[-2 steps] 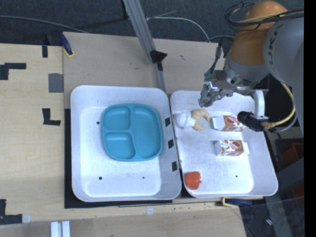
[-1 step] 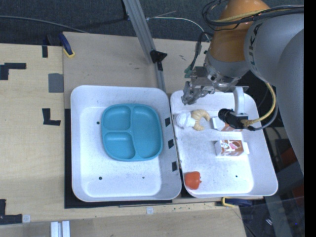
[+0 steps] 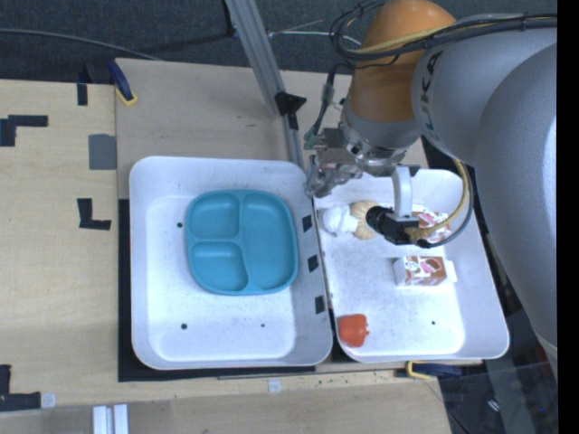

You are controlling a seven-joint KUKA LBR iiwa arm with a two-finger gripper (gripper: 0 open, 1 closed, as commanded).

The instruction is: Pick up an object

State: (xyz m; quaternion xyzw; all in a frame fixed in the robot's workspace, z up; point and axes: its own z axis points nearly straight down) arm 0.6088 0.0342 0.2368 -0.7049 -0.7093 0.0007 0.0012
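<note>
The pale wooden bench [image 3: 54, 269] carried two shallow white plastic bins side by side. Over its right side reached the grey robot arm [image 3: 507, 107], with its orange band above the wrist.

The left white bin [image 3: 149, 333] held a teal plastic plate [image 3: 242, 240] with three compartments. It lay flat near the middle of that bin, somewhat toward the far edge and the right wall.

The right white bin [image 3: 407, 333] held the smaller items.

The gripper [image 3: 317, 183] hung at the far left corner of the right bin, over the rims where the two bins met. Nothing could be seen in its grasp, and whether the pincer was open or closed could not be told from this angle.

Just beside the gripper, toward the near edge, lay a small white and tan soft lump [image 3: 348, 218], close to the right bin's left wall.

A small box printed in red, white and brown [image 3: 422, 269] sat near the bin's right wall, about midway along it.

A red and white packet [image 3: 434, 217] lay beyond that box, toward the far edge and partly covered by the robot's own hardware.

A small orange-red rounded object [image 3: 353, 329] rested in the near left corner of the right bin, well apart from the gripper.
</note>
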